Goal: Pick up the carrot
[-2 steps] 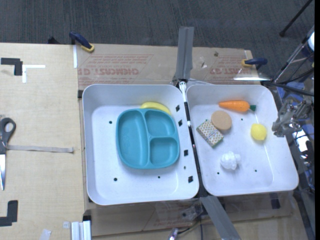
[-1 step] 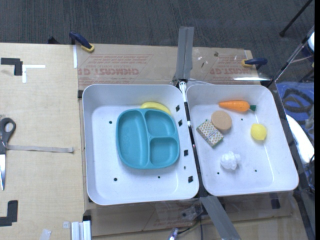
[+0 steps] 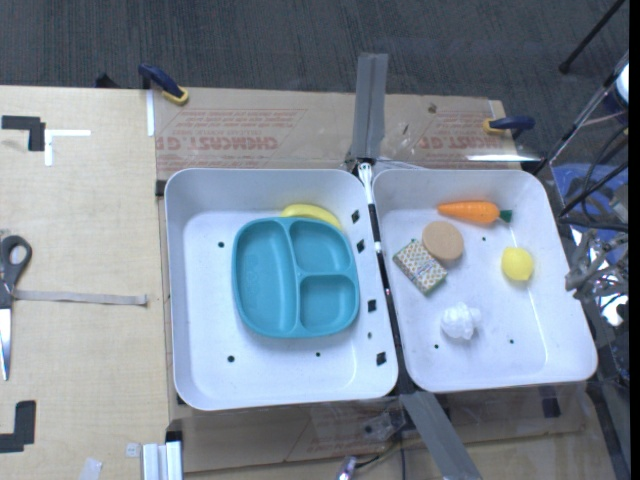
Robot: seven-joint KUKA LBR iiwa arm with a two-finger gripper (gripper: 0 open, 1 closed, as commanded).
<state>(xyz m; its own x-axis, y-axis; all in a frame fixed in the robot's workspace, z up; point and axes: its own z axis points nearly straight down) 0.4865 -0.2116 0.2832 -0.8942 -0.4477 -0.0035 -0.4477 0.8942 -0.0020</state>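
Carrot (image 3: pixel 470 211) in rt bin (image 3: pixel 560 363), top.

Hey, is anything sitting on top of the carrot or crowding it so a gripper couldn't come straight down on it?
Nothing covers the carrot. It lies in the right bin near the far wall; the nearest thing, a tan disc, sits just clear of it.

Up at the right edge I can make out a pale grey rounded sliver (image 3: pixel 628 78), which could be part of the robot's arm. Too little of it is visible to tell how it is posed or which way it points
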